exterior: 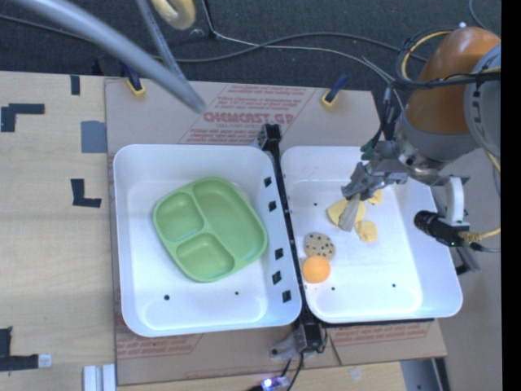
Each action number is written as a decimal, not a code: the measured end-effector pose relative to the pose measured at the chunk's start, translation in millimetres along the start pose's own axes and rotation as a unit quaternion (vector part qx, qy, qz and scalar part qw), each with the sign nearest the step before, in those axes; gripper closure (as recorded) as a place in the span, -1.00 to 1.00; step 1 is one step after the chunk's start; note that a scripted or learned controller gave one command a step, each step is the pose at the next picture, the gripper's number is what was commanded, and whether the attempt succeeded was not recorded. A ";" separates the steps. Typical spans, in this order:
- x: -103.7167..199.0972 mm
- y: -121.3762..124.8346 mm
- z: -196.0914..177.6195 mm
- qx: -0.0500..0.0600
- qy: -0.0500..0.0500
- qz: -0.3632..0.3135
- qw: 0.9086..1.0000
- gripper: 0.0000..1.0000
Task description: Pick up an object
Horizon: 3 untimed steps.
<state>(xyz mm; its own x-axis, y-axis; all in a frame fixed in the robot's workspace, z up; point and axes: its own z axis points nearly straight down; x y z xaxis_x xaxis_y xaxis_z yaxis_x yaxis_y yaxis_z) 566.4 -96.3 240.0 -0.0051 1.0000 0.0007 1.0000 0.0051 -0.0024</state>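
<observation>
From my seat I count two white bins side by side: the left bin (pixel 130 243) and the right bin (pixel 423 292). In the left bin lies one green plate (pixel 210 228), with three compartments, flat and turned at a slant. In the right bin I count four small things: a larger yellow piece (pixel 338 213), a smaller yellow piece (pixel 367 231) just beside it, one speckled round cookie (pixel 319 243) below them, and one orange ball (pixel 316 269) touching the cookie's lower edge, close to the divider between the bins.

The arm (pixel 444 96) comes in from the right, its orange band uppermost, the wrist bent down over the right bin. The gripper (pixel 352 217) points down and to the left, its grey fingers reaching onto the larger yellow piece. I cannot tell how far apart they stand, nor whether they have hold of anything.

The bins sit on a brown cardboard sheet (pixel 244 112) with red print, on a pale wooden bench (pixel 49 243) marked with black tape. Behind it runs dark carpet (pixel 326 15) with cables (pixel 309 51) across it
</observation>
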 end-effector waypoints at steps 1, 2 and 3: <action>49.8 10.1 -5.1 0.000 0.001 -0.001 1.000 1.00; 99.0 22.8 -9.9 -0.001 0.000 -0.001 1.000 1.00; 147.4 41.6 6.9 0.000 0.000 0.000 1.000 1.00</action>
<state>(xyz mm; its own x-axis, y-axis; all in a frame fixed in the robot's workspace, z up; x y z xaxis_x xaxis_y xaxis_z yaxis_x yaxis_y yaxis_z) 607.2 51.4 233.1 -0.0054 1.0000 0.0002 1.0000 0.0054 -0.0027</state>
